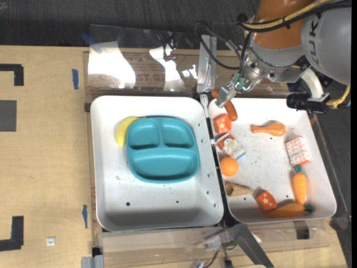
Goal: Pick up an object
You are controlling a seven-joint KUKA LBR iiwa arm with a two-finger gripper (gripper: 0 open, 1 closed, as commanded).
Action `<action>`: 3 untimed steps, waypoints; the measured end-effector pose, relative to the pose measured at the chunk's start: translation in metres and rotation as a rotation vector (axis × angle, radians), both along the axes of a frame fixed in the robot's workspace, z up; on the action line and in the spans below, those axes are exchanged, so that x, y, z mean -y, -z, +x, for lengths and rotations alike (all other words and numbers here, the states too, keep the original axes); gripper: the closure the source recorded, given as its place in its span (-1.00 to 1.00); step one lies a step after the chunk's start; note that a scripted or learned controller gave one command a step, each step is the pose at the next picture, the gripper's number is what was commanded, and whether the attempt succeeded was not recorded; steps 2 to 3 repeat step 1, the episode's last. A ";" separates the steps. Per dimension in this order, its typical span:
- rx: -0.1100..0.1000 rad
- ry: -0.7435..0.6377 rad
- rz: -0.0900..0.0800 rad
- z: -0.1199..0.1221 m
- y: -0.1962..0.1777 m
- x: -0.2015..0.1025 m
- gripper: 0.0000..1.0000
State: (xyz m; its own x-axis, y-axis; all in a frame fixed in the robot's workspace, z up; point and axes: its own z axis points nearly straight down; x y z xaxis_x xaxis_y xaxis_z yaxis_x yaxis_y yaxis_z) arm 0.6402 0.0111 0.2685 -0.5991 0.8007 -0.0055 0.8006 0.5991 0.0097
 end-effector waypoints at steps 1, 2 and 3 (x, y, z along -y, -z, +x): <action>-0.009 -0.302 -0.003 0.013 0.038 -0.025 1.00; -0.009 -0.302 -0.003 0.013 0.038 -0.025 1.00; -0.009 -0.302 -0.003 0.013 0.038 -0.025 1.00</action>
